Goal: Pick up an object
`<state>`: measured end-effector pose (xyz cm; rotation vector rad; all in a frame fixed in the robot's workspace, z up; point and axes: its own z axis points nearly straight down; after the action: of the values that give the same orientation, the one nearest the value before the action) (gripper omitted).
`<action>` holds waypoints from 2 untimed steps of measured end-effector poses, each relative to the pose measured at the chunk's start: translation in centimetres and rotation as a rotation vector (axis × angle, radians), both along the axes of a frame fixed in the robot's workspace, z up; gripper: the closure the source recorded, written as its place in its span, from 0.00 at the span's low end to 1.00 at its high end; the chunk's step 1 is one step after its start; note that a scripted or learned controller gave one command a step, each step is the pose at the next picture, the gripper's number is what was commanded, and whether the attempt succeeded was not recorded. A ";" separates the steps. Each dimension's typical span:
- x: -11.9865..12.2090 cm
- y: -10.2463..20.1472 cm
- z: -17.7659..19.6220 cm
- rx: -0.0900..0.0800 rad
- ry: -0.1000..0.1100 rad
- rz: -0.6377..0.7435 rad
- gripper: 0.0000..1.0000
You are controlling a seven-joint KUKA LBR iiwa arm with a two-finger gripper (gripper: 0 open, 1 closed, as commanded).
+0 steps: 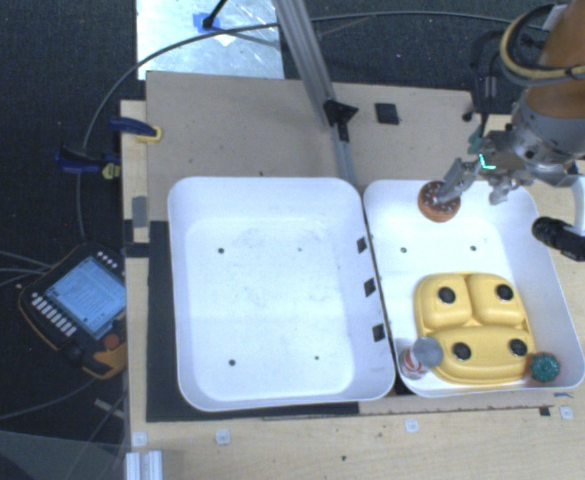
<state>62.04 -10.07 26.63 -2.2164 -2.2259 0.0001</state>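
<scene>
The hand [450,190] grips 1 small brown ring [436,203], probably light and stiff, pinched at its rim.

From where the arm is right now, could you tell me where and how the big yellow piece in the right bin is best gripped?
The yellow piece lies flat and wide, probably too broad to span. I would come straight down and pinch its far edge, nearest the gripper, where bare bin floor leaves finger room. The near edge is crowded by a grey disc and a green ball.
</scene>
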 end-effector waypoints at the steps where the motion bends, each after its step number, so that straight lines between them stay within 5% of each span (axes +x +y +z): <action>1: 0.0 0.0 0.1 0.000 -0.002 0.000 0.00; 2: -0.2 -0.1 -4.0 -0.001 0.000 -0.002 0.00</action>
<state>61.89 -10.21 22.59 -2.2197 -2.2238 0.0014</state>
